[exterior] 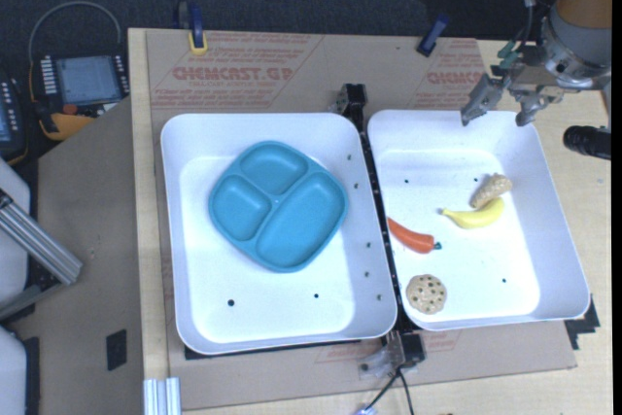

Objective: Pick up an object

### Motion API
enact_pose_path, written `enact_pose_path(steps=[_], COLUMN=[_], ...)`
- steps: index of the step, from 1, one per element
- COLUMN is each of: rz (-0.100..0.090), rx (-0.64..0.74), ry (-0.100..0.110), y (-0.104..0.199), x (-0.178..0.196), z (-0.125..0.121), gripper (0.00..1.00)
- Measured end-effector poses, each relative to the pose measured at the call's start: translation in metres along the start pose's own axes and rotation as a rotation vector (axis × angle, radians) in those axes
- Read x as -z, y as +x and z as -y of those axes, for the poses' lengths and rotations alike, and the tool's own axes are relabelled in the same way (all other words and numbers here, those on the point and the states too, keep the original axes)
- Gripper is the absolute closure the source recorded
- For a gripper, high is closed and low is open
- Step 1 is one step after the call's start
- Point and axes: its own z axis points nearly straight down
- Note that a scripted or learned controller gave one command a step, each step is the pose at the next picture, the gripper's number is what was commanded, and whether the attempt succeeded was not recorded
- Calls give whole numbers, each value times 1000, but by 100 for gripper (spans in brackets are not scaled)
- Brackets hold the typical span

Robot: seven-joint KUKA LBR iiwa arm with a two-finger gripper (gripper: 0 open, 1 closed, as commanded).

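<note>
Banana (475, 215) is your landmark: it lies yellow and curved in the right bin (554, 238), toward the bin's right half. Touching or just beside its upper right end sits a small tan lump (491, 189); you cannot tell from this angle what that lump is. Left of the banana and slightly lower lies a red-orange pepper-shaped piece (411, 236) with a dark tip at the end nearest the banana. Below and left of the banana rests a round speckled cookie (426, 293), close to the bin's front wall.

Well above the banana, at the bin's far rim, you see the gripper (500, 111). Its two dark fingers are spread apart, one to the upper left of the banana and one almost straight above it, with nothing between them. The tips point down toward the rim; whether they touch it is hard to judge. Above the fingers the grey wrist runs up and right, and the arm is cut off by the frame's top right corner, where part of its orange band shows.

Far left of the banana, across the dividing walls, the left bin (194, 296) holds a blue divided plate (278, 206) with three compartments, lying flat and turned at an angle. Both bins rest on a cardboard sheet (292, 73) with faint red print that you cannot fully read.
</note>
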Motion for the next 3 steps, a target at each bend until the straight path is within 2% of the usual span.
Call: enact_pose_path(steps=[1, 2, 3], rz=[2, 1, 1], rx=[3, 2, 2], ry=[-14, -7, -10], y=[0, 4, 3], x=[8, -55, -115], z=[-2, 0, -6], gripper=[0, 0, 0])
